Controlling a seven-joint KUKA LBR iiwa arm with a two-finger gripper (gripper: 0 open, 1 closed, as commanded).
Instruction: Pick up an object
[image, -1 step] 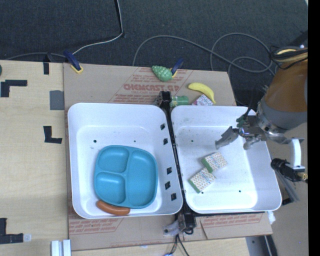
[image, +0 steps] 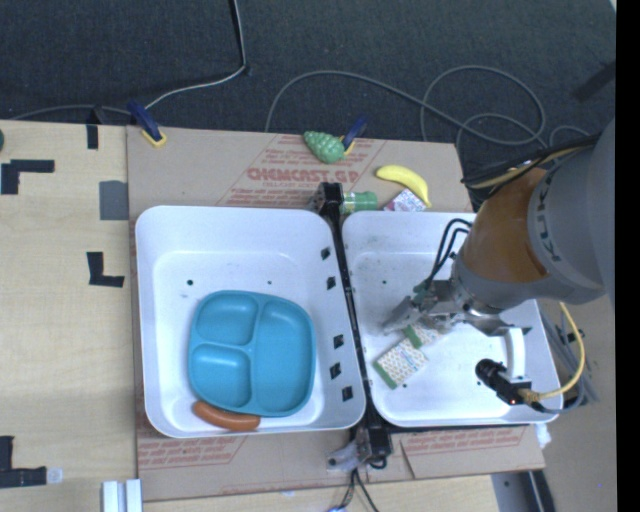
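We see two shallow white bins side by side on a cardboard sheet. The left bin (image: 160, 300) holds a blue divided plate (image: 251, 352), and a toy hot dog (image: 226, 417) lies along the plate's near edge, touching it. In the right bin (image: 440, 405) a small green-and-white patterned packet (image: 401, 362) lies flat near the bin's left wall, toward the near side.

The grey arm with its orange band (image: 510, 240) reaches in from the right over the right bin. Its gripper (image: 420, 312) is low in the bin, just beyond the packet's far right corner; we cannot tell how its fingers stand, and we see nothing held between them.

On the cardboard beyond the bins lie a yellow banana (image: 404, 182), a green knobbly toy (image: 323, 145) and, just to the banana's right, a small pink-and-white wrapper (image: 405, 203). Cables (image: 470, 110) trail over the dark floor at the far side.
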